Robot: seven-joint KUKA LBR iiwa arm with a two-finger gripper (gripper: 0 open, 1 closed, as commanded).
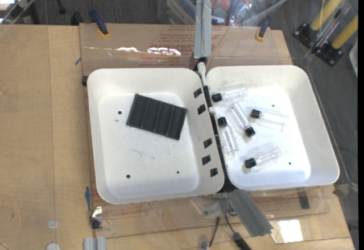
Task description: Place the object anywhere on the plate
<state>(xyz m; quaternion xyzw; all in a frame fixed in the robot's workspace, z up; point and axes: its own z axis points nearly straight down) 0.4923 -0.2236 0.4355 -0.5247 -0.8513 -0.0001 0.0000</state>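
While I am looking across the desk (pixel 34 129), the clear vials (pixel 250 124) are lying loose in the right bin (pixel 324 146), and the dark ridged plate (pixel 157 116) is sitting in the left bin (pixel 99 180). I cannot tell the pincer's state. I am worrying that these slick tubes may roll or slip away.
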